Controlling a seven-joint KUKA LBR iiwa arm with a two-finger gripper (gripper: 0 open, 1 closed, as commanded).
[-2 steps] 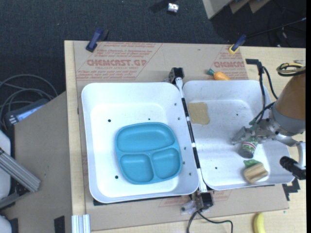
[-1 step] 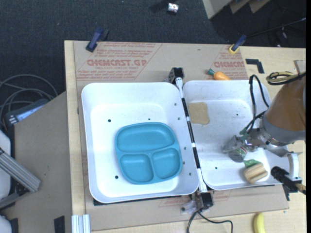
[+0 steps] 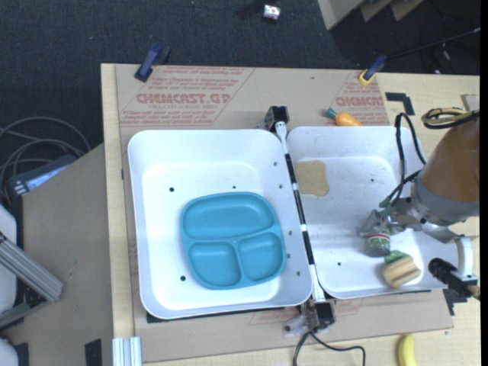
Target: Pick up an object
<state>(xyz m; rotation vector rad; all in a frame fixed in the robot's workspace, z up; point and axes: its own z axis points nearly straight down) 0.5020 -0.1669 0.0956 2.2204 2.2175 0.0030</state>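
Arm [image 3: 456,175] cut by right edge; end effector [image 3: 379,231] fingers indistinct.

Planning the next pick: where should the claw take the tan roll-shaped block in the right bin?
Probably across the middle of the tan roll-shaped block, from straight above. It lies flat near the right bin's front wall, long axis slanted, so closing across the short width fits best. The claw is just up-left of it.

A single fixed camera hangs above the bench [image 3: 229,90] and looks down at a slant, far enough off to take in both white bins, the left bin [image 3: 152,174] and the right bin [image 3: 343,139], whole. The bench's far edge lies toward the top of the view, with dark floor [image 3: 76,21] beyond it. The arm [image 3: 454,170] enters from the right edge.
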